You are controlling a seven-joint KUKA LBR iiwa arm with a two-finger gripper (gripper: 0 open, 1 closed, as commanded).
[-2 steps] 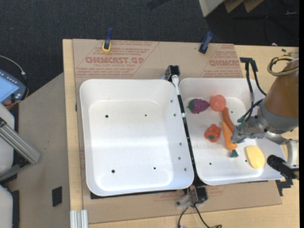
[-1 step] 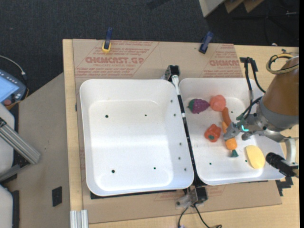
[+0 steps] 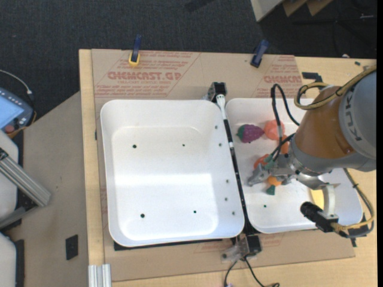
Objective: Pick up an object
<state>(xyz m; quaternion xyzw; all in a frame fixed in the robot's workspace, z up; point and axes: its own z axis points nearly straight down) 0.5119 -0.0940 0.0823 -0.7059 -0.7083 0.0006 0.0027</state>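
Your arm (image 3: 332, 130) comes in from three o'clock and hangs low over the right bin (image 3: 281, 220), its orange band sitting just above the wrist. The gripper (image 3: 267, 175) is down among the small objects near the middle of that bin, pointing toward nine o'clock. You cannot tell from here whether it is apart or together; the metal tip blends into the clutter. Right at the tip you have a small orange piece (image 3: 262, 159) at about twelve o'clock from it and an orange-and-green bit (image 3: 272, 187) at about five o'clock, both close against it. Further up, toward twelve o'clock, a purple object with green leaves (image 3: 250, 133) lies beside a pinkish-orange one (image 3: 272, 128). A yellow item (image 3: 317, 197) peeks out under the wrist. The left bin (image 3: 119, 220) sits alongside at nine o'clock.
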